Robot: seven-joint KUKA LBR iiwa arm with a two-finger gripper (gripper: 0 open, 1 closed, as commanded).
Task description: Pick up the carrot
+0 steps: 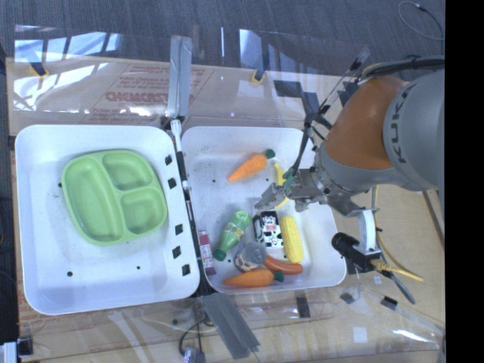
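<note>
The gripper (281,193) hovered in the right bin (198,225); I could not tell what, if anything, it held. The carrot (248,167) lay just up-left of it, its long axis slanting upward to the right.

Bright, even overhead light washes both white bins (45,225), leaving only faint shadows. Window-like glare streaks the clear plastic sheet (98,74) along the far side. The picture is slightly soft, with coarse detail throughout.
</note>
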